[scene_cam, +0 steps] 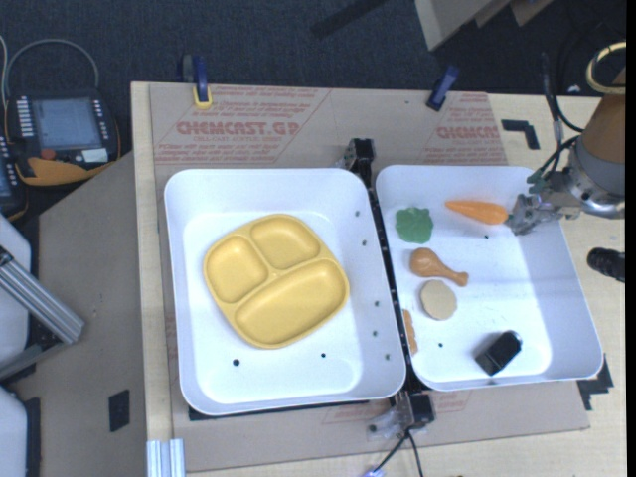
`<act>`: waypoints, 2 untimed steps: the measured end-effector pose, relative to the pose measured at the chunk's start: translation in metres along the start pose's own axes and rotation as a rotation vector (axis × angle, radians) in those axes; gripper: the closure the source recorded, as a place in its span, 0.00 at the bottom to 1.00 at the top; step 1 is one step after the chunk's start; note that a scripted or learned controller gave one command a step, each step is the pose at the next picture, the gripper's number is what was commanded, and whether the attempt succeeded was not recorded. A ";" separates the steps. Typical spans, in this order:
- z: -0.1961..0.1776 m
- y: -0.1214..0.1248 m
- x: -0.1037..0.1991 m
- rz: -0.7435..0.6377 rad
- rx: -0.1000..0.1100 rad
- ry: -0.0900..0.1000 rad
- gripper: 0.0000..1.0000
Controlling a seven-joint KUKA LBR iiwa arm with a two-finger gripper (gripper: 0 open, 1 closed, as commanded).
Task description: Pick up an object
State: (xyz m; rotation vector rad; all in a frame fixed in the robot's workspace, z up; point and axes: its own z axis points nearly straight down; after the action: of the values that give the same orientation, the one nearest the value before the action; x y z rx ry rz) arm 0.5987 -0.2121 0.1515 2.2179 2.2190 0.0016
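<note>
A: Right bin (568,296), near to far: black block (498,352), tan disc (438,300), drumstick (437,263), green piece (414,225), carrot (477,210).

B: Gripper (523,216) is being held just beside the carrot's tip; its spread cannot be told. Carrot's middle is being advised.

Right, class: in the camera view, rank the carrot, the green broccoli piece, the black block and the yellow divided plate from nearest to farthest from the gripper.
1. Carrot, just left of the gripper, right bin.
2. Green broccoli piece, right bin's left side.
3. Black block, right bin's near edge; close to the broccoli's distance, hard to separate.
4. Yellow divided plate, left bin.
</note>
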 end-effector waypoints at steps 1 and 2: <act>-0.043 0.008 0.000 0.000 -0.001 0.002 1.00; -0.102 0.014 0.004 -0.001 -0.005 0.002 1.00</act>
State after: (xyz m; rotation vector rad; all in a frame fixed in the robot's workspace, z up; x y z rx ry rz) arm 0.6126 -0.2075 0.2535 2.2158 2.2182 0.0095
